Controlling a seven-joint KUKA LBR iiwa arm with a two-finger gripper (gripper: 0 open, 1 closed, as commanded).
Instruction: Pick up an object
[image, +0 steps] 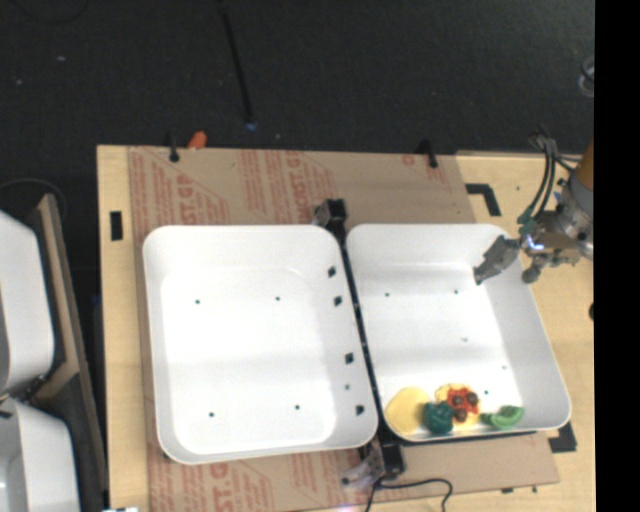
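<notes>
1. The left bin (250, 340) lies on the counter (250, 190).
2. In the right bin (440, 300), at the lower right of the frame, lie a yellow object (404, 408), a teal object (438, 418), a red object (461, 399) and a green object (506, 415).
3. The pincer (515, 262) is at the right edge, its fingers apart, holding nothing.

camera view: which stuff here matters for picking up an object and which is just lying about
For the job:
- pincer
- right bin
- yellow disc
- teal lump
- red and yellow toy
- green piece

Just lying about:
- left bin
- cardboard sheet
- black cable
</notes>
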